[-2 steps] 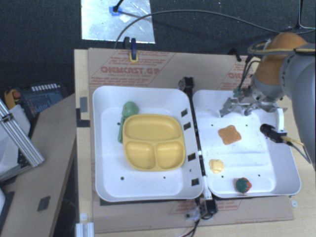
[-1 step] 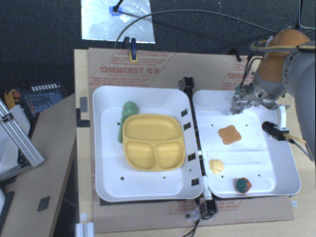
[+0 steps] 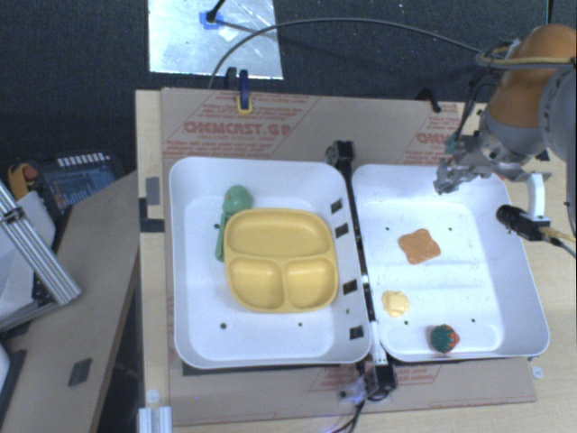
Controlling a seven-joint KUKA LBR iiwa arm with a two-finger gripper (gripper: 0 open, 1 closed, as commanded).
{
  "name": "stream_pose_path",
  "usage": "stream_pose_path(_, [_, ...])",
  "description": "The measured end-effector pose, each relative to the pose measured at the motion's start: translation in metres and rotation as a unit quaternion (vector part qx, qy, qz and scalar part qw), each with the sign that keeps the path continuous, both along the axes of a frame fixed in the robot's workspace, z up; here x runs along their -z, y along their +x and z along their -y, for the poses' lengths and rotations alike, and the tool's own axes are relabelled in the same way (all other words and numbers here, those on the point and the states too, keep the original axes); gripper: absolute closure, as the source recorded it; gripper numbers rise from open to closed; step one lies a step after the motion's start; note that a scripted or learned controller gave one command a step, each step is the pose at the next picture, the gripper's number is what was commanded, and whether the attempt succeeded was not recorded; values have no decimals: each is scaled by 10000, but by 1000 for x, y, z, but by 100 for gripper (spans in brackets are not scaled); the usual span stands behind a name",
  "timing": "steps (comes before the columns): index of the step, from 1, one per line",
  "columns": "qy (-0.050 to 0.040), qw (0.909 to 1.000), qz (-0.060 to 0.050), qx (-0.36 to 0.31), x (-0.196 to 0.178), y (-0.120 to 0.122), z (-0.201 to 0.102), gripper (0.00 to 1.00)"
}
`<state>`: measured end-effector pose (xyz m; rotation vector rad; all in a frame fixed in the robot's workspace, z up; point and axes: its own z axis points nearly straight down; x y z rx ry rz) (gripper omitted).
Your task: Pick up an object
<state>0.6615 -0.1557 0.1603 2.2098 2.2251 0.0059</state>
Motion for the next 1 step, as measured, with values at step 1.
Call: stream_pose_path(1, [-6, 10000, 13, 1, -66, 4, 3, 100])
